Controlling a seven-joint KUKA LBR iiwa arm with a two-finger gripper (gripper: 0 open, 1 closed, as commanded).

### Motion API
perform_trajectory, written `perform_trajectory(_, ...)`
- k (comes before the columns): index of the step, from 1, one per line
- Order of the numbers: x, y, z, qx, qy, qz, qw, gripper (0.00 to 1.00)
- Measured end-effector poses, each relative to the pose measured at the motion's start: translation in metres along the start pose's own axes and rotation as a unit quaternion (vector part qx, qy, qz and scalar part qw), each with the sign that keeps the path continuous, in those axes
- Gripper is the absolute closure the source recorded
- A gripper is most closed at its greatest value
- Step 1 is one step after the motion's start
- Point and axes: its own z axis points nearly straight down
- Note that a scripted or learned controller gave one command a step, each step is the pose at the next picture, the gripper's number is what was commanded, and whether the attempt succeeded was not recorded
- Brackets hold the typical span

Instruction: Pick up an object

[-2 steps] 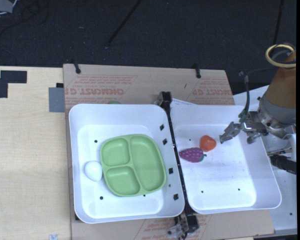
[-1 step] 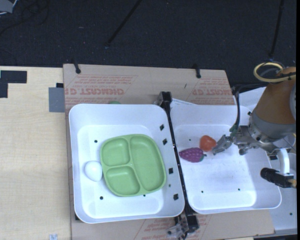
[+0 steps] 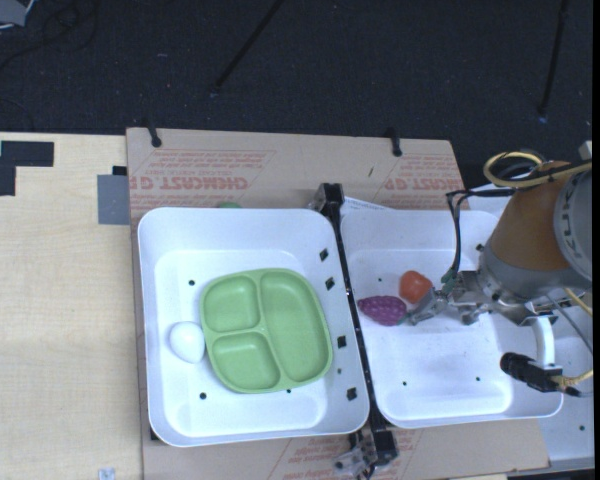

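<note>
The grey arm [image 3: 540, 238] is reaching from the right into the right bin [image 3: 450, 393], its gripper [image 3: 432, 306] narrowly parted just beside a purple toy [image 3: 382, 309] and orange ball [image 3: 415, 286], both probably light, slippery, best pinched mid-body.

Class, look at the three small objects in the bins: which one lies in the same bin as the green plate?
The white egg, resting against the green plate; the orange ball and purple object lie in the other bin.
</note>
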Motion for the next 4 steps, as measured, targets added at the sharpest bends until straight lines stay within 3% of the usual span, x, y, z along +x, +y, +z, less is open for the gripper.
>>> perform_trajectory(1, -0.001, 0.001, -0.013, -0.001, 0.000, 0.002, 1.0000, 1.00)
perform_trajectory(3, -0.008, -0.006, -0.119, -0.005, -0.002, 0.000, 1.0000, 1.00)
perform_trajectory(4, -0.009, -0.006, -0.154, -0.005, -0.002, -0.001, 1.0000, 1.00)
